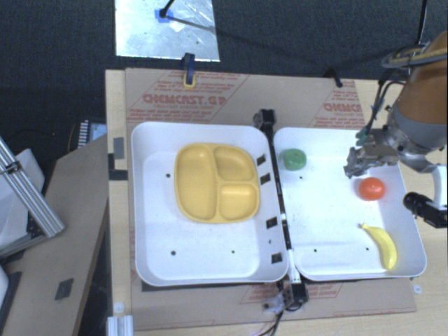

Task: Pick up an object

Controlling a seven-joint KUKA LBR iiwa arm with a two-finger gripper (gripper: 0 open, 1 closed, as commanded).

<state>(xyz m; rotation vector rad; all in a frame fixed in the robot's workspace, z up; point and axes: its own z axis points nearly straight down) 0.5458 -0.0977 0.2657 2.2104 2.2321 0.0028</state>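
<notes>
Camera view: orange ball [372, 188] just below the pincer [355, 165], its grip state unclear.

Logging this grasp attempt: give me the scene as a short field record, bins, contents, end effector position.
left bin: yellow divided plate
right bin: green ball, red-orange ball, banana
end effector: over right bin, just up-left of the red-orange ball
held object: none visible
finger state: cannot tell
</notes>
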